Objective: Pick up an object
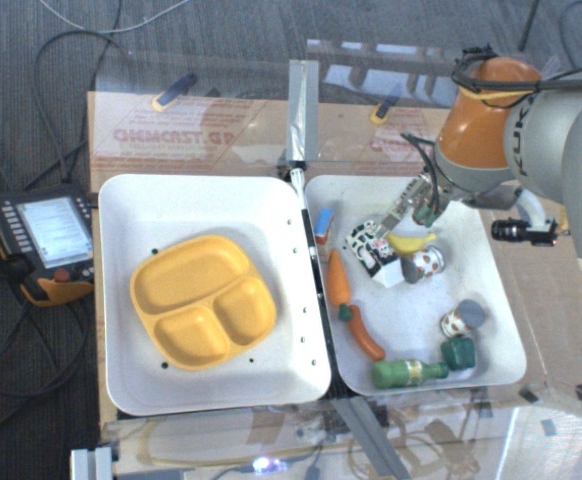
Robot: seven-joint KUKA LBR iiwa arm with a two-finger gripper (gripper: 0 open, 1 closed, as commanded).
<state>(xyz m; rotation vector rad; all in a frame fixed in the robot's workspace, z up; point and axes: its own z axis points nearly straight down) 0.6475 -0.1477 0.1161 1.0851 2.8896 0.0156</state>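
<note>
You see the gripper low over the far part of the right bin, hanging from the grey arm with the orange band that reaches in from the right. Whether it is holding anything you cannot tell; the metal tip is small and it blends with the things under it. Just beside the tip, on its near side, lies a yellow banana, and you cannot say if the tip touches it. Touching the banana on the near side is a small white cup with red dots, and next to the cup sits a white block. To the left of the tip, very near, lies a black-and-white spotted toy. Further left from it, against the bin wall, there is a small blue-and-white piece, and below this an orange carrot. Well apart from the tip, toward the near edge, you find a second carrot with a green top, a green bottle lying on its side, a dark green cube, and a small round toy with a grey cap. The left bin holds a yellow divided plate, far from the tip.
</note>
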